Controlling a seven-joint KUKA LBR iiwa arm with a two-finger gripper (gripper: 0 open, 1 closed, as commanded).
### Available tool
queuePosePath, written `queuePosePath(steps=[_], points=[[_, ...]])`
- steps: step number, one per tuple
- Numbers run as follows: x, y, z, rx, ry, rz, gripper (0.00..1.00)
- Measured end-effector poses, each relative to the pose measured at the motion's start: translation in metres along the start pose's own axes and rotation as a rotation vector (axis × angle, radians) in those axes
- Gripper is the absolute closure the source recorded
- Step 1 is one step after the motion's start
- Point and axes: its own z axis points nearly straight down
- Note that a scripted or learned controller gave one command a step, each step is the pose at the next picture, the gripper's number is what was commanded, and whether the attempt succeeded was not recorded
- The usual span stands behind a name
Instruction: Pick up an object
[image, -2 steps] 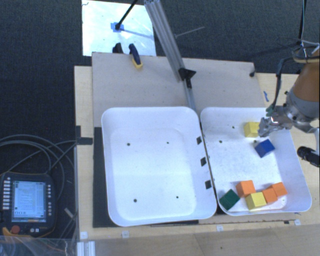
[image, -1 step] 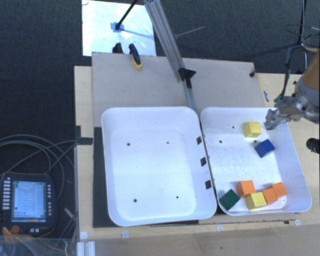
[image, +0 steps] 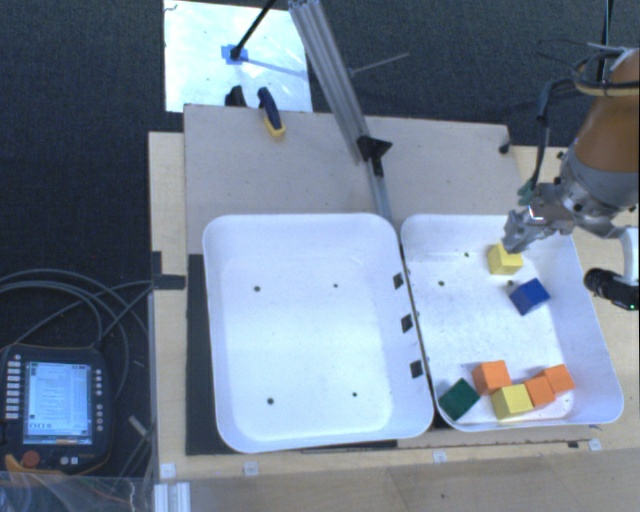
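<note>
While checking the right bin (image: 470, 320), finding the gripper (image: 522, 232) hanging at its far end, just beside the upper yellow cube (image: 505, 260) and possibly touching that cube's far top edge. Not managing to tell from this slant whether clenched or released; recording the grip state as undetermined and not counting the cube as held. Noting the blue cube (image: 529, 296) lying near on the bin floor, toward the camera and apart from the yellow one. Logging a tight cluster at the near edge: green cube (image: 459, 399), orange cube (image: 490, 376), lower yellow cube (image: 513, 401) and two more orange pieces alongside.

Judging the step in hand to be lining up on the upper yellow cube. Advising centring over the cube rather than sitting off to its far right; squaring to its faces; descending straight, so as not to be nudging it toward the blue cube; closing only once straddling both sides. Flagging the bin wall close behind as a collision risk.
</note>
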Motion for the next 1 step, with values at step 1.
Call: queuePosePath(steps=[1], points=[[0.0539, -0.0008, 0.0047, 0.003, 0.002, -0.001, 1.0]])
